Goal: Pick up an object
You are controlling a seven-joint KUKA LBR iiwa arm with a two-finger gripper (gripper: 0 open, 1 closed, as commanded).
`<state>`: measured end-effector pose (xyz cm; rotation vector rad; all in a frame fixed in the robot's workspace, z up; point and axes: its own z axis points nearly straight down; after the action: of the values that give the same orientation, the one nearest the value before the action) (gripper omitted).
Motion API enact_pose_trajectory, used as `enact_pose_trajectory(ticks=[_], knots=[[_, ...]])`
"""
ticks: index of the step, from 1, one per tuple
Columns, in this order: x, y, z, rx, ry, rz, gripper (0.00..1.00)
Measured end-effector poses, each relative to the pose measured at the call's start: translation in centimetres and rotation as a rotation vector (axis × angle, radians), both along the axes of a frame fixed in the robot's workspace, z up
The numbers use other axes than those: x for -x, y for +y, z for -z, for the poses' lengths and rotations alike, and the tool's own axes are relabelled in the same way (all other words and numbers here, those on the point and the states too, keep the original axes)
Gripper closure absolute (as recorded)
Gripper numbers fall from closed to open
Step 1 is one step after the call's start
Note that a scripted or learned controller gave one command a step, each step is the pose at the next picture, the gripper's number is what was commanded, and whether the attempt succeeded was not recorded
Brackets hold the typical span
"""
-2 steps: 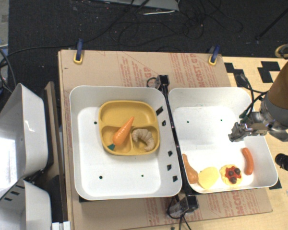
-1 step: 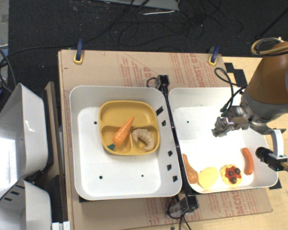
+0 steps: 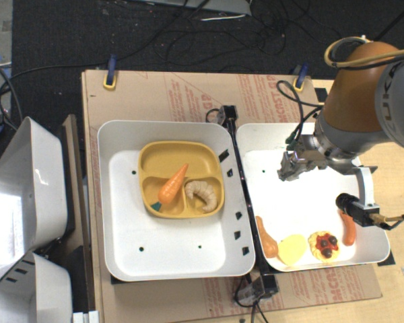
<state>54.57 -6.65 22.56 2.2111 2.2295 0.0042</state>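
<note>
The gripper (image 3: 288, 169) hangs over the upper left part of the right bin (image 3: 303, 200), above bare white floor. Along that bin's front edge lie an orange drumstick-shaped piece (image 3: 265, 237), a pale yellow round piece (image 3: 291, 248), a small tart with red and dark berries (image 3: 324, 244) and an orange sausage-like piece (image 3: 349, 230). All of these sit well below and to the right of the gripper. In the left bin (image 3: 121, 200) a yellow divided plate (image 3: 151, 157) holds a carrot (image 3: 173, 184) and a pale shrimp (image 3: 202, 194).
A black divider with clips (image 3: 237, 180) runs between the two bins. The arm's grey and orange body (image 3: 363, 96) overhangs the right bin's back right corner. A black fitting with a white bracket (image 3: 358, 204) sits near the right wall. White containers (image 3: 20, 200) stand left of the bench.
</note>
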Motion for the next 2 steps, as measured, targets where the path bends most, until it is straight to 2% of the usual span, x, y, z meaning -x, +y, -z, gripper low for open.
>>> enact_pose_trajectory(ticks=[2], knots=[[-5.2, 10.8, -0.2, 0.0, 0.0, 0.0, 1.0]])
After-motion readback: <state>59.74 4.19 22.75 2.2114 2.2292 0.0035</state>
